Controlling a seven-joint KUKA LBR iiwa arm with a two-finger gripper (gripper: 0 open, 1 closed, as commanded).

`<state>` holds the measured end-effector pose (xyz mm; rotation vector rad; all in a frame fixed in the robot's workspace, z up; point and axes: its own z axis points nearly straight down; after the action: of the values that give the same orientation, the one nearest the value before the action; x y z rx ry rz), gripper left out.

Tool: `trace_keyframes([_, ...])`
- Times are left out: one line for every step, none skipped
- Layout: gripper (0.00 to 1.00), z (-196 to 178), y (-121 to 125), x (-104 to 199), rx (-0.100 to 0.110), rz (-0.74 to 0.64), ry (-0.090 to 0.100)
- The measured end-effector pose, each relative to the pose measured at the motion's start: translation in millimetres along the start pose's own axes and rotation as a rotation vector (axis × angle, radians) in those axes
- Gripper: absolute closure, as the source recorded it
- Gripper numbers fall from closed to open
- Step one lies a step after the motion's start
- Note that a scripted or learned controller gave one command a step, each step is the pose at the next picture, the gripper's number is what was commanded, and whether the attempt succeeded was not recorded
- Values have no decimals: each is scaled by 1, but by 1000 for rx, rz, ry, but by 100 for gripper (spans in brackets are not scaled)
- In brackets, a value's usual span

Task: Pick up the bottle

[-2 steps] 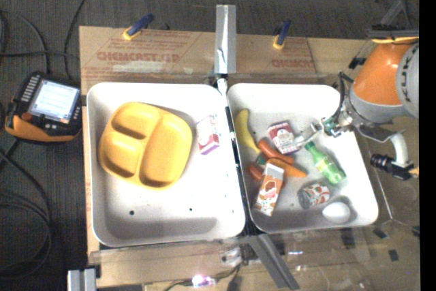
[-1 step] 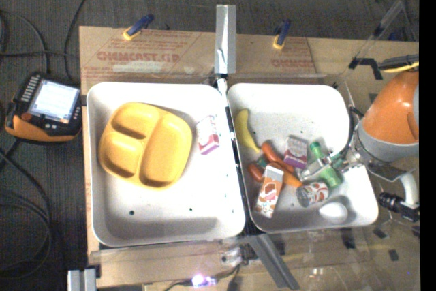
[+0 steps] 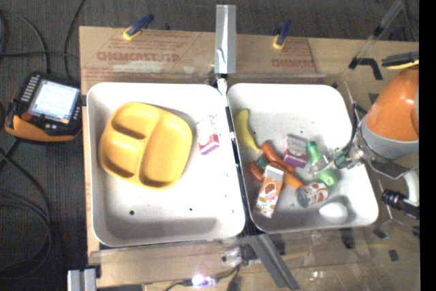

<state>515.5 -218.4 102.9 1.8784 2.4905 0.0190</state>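
The gripper (image 3: 338, 159) — finger state I cannot tell — should centre squarely over the green bottle (image 3: 320, 163) before lifting.

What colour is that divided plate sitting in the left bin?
Yellow, plain with no pattern. The divided plate shows clearly in the camera view from above.

- The gripper (image 3: 338, 159) is small and blurred among the clutter in the right bin (image 3: 286, 97); its fingertips merge with the green bottle (image 3: 317, 159), so contact cannot be told.
- The carton (image 3: 270, 191) covers part of the carrot (image 3: 281, 165).
- The can's (image 3: 311, 195) label is too small to read.
- The arm (image 3: 394, 120) hides the right bin's right rim.
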Motion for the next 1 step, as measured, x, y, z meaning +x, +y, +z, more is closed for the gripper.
trace_keyframes([100,11,30,-14,13,130,2])
